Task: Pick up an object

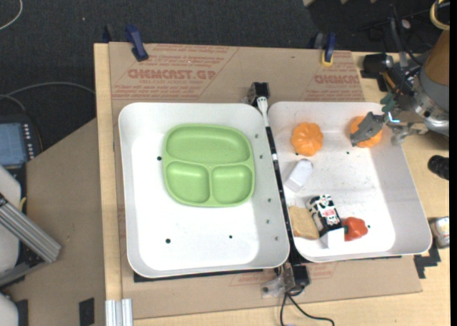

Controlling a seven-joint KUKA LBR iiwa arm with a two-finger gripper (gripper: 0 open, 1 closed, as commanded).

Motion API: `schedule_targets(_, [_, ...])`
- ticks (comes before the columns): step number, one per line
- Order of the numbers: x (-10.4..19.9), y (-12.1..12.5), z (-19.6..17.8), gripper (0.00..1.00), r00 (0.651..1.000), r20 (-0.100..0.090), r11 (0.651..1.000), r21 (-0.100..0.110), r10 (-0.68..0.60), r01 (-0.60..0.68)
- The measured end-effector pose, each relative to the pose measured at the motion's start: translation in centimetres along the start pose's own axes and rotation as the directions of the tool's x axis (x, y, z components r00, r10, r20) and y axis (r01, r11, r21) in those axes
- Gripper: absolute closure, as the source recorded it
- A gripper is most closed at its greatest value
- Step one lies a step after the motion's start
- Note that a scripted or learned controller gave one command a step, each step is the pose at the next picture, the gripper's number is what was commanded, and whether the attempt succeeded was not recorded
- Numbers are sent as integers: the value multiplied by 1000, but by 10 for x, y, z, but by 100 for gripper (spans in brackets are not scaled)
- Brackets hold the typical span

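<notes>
Your hand (371, 126) sits over the right bin's (385, 196) far corner, half covering a round orange object (359, 134). You cannot tell whether it pinches that object; the arm itself is cut off at the frame's edge.

left white bin (143, 232): holds green three-compartment plate (209, 165) | bench: cardboard sheet (214, 68) under both bins | blue clamp (135, 41) and yellow-handled clamp (328, 48) at its far edge
</notes>
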State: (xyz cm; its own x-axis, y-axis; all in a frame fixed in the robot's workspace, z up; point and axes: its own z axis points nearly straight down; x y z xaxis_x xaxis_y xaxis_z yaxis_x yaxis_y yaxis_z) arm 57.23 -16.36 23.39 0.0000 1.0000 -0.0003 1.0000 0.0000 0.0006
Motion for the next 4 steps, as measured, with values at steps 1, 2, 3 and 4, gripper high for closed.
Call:
schedule_targets(1, [0,1,-11,100,1000,1,1000,-3,-1,1])
schedule_targets(2, [60,-22,30,100,1000,-5,1000,7,-6,6])
schedule_targets(3, [94,-73,50,100,1000,-4,1000,8,-2,2])
schedule_targets(4, [163,-94,49,100,1000,-4,1000,5,-7,7])
